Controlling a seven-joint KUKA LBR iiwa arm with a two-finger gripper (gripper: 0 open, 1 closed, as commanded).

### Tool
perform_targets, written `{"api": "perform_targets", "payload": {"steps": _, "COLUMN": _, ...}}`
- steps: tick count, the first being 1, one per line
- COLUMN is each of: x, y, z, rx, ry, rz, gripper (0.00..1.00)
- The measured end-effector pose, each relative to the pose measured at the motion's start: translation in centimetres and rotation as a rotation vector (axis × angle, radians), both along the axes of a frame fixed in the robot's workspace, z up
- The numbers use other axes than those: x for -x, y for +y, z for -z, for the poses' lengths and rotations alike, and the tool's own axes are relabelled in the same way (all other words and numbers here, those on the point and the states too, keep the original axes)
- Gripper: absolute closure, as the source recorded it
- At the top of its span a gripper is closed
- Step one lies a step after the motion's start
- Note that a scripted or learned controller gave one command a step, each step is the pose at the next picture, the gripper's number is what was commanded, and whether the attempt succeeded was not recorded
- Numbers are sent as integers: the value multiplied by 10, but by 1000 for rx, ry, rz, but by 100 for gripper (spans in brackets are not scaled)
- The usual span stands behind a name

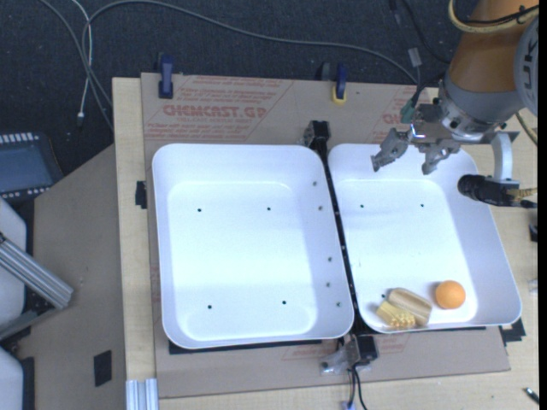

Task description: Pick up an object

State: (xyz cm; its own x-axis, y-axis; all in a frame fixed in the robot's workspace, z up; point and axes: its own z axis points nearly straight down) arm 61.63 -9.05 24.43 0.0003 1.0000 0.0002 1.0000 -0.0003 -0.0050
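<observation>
**Mia:** Where is the claw now?

**Ben:** Up at the far edge of the right bin, near its 12 o'clock side. Its two fingers are spread apart, and nothing is between them.

**Mia:** What can it grab?

**Ben:** Two things sit in the near corner of that bin. One is a small orange ball, round and smooth. The other is a toy corn cob, tan with yellow bumpy kernels at one end.

**Mia:** Which way are they from the claw?

**Ben:** Toward 6 o'clock, well apart from it, across the whole bin. The ball is a bit to the 5 o'clock side.

**Mia:** How does the corn lie?

**Ben:** Long and slanted, from 10 o'clock to 4 o'clock. It is just beside the ball, maybe not touching.

**Mia:** And the left bin?

**Ben:** White and shiny, with small dark dots in its floor.

**Mia:** So what next?

**Ben:** I think the claw must travel toward us and then go down. The ball may roll away.
</observation>
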Motion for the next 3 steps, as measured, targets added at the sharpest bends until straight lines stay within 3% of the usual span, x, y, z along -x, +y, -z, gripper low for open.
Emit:
{"api": "perform_targets", "payload": {"steps": 1, "x": -1, "y": 0, "z": -3, "rx": 0, "ry": -6, "rz": -1, "gripper": 0}}
{"api": "perform_targets", "payload": {"steps": 3, "x": -8, "y": -8, "z": 98, "rx": 0, "ry": -1, "rz": 0, "gripper": 0}}
